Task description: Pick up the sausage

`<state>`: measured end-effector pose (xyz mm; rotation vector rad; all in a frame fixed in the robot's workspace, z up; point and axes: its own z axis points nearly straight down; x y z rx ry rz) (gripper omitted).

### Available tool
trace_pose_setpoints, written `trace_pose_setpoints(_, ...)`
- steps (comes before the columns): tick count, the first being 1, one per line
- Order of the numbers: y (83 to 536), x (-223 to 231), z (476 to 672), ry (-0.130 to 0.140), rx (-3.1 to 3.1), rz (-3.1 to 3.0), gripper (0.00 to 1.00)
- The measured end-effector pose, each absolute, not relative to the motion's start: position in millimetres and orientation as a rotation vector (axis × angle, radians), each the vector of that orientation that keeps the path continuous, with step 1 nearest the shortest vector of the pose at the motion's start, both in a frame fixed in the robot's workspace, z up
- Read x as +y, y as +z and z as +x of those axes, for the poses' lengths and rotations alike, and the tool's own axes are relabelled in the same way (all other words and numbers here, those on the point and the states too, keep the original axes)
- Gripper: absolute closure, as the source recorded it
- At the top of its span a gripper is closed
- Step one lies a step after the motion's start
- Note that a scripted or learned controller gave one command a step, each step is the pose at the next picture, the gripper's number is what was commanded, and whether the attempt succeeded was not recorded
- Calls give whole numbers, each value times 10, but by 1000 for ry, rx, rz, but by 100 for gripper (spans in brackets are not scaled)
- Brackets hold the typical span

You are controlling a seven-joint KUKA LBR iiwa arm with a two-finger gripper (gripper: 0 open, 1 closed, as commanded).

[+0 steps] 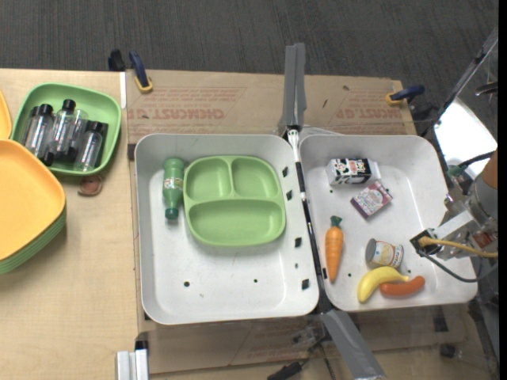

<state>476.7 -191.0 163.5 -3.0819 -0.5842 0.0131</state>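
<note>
The sausage (402,287) is a short orange-red link lying near the front edge of the right bin (428,153). Its left end touches the tip of a yellow banana (375,281). My gripper (469,222) hangs over the bin's right rim, to the right of the sausage and somewhat farther back, apart from it. Nothing shows between gripper and sausage.
The right bin also holds a small can (384,253), a carrot (334,248), a pink packet (371,199) and a milk carton (351,170). In the left bin (158,291) lie a green divided plate (235,199) and a green bottle (173,186). Off to the left sit orange plates (28,208) and a green tray of bottles (67,129).
</note>
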Motion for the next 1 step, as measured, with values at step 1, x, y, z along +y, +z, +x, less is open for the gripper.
trace_pose_setpoints(1,1711,-1913,4767,19,-587,-3080,100)
